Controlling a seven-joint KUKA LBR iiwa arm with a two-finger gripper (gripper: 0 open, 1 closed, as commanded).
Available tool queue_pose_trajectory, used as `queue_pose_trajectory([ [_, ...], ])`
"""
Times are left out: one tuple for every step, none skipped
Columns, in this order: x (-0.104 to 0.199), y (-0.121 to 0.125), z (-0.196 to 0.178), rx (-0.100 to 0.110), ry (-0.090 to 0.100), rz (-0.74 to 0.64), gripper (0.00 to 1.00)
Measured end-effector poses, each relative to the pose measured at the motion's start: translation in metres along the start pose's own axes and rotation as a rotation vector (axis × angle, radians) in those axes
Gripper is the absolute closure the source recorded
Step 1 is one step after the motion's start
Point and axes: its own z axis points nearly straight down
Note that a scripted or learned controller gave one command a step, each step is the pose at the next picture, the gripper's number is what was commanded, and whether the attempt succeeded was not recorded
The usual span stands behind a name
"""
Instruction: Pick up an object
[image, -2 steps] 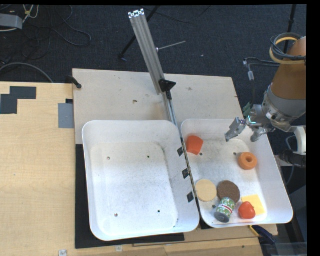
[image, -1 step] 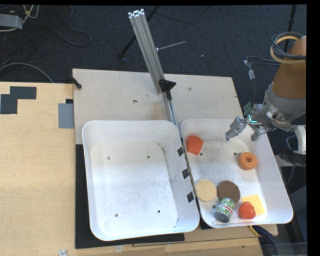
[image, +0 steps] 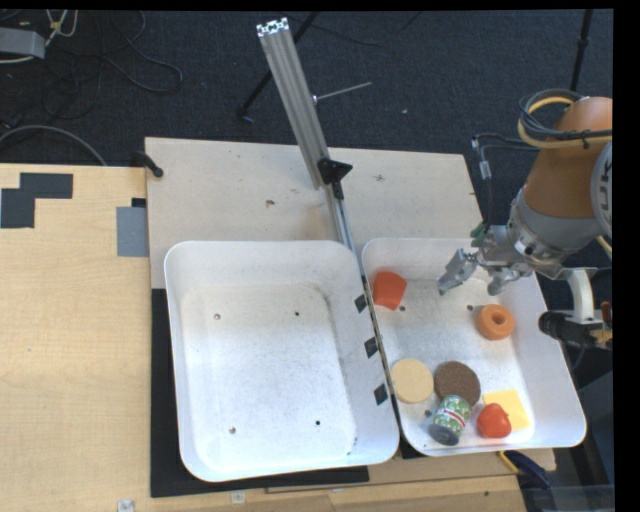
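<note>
My gripper (image: 474, 277) hangs over the far part of the right bin (image: 560, 425), fingers spread open with nothing between them. An orange ring (image: 495, 322) lies just below and right of it. A red-orange block (image: 389, 290) sits to its left near the bin's divider side. Toward the front of the bin lie a tan disc (image: 411, 380), a brown disc (image: 457, 380), a small green-labelled can (image: 450, 418), a red ball-like piece (image: 494, 421) and a yellow block (image: 509, 404).
The left bin (image: 200, 265) stands beside the right one. A metal rail (image: 300, 110) slants down from the back to the gap between the bins. Black clips (image: 368, 345) line the shared edge.
</note>
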Motion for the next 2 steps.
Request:
queue_pose_trajectory([
  [-0.005, -0.008, 0.050, 0.001, 0.000, 0.001, 0.00],
  [-0.006, -0.008, 0.112, -0.004, -0.001, 0.001, 0.00],
])
